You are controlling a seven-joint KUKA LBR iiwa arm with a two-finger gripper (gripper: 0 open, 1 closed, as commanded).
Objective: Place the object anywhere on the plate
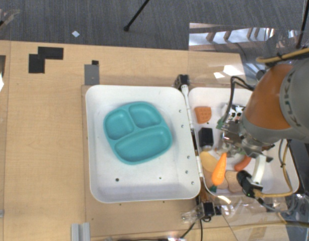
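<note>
While the claw (234, 145) hangs low over the right bin (294, 172), its grip cannot be told. A toy carrot (219, 168) lies just beside it, apart from the teal plate (138, 132). Best descend squarely astride the carrot before lifting.

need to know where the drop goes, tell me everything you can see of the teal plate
The teal plate is a rounded-square divided dish that looks like smooth plastic, with three compartments: two smaller ones on the far side and one long one on the near side, split by raised ridges. It lies flat and slightly rotated in the middle of the left white bin, resting on the bin's floor. Nothing sits in any compartment, and nothing else touches it. The arm and the toy food are over in the right bin.
</note>
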